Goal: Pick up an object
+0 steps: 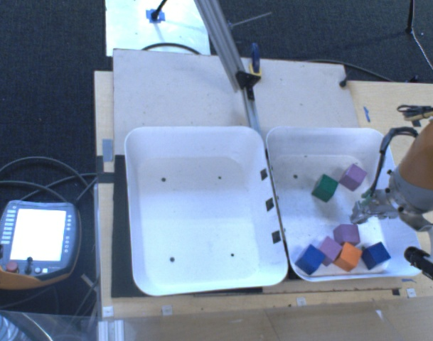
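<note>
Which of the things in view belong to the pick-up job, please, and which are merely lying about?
Part of the job:
- tool
- right bin
- green block
- purple blocks
- orange block
- blue blocks

Lying about:
- left bin
- teach pendant beside the bench
- metal pole behind the bins

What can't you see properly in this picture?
- Pincer, camera view: too small and blurry to tell whether its fingers are open or shut.
- Grey arm with orange band: cut off by the right edge.
- Small orange cube: partly hidden by neighbouring purple cubes.
</note>
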Robot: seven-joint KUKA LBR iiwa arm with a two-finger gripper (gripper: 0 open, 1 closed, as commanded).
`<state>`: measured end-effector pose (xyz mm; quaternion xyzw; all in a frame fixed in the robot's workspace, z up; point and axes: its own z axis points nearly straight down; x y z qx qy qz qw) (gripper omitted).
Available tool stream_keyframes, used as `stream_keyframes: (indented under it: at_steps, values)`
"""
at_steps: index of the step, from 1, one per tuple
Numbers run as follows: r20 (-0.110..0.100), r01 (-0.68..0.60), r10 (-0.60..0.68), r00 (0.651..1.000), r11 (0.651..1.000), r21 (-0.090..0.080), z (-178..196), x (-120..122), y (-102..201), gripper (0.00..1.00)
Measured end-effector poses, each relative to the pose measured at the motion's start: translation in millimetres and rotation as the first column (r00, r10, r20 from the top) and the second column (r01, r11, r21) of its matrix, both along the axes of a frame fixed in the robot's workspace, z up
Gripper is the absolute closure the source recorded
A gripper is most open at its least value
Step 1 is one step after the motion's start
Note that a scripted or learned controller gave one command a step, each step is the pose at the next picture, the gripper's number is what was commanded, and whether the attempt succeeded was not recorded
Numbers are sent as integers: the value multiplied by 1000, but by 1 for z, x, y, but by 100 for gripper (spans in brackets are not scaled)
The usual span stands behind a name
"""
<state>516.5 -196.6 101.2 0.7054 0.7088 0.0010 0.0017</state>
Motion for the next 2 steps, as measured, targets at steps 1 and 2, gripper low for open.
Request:
stream_keyframes:
  at_steps: [1,2]
  values:
    - [4,1,-1,1000,1000,-2,64,0,-4,100]
    - [5,0,0,1000,1000,-2,118,3,-5,100]
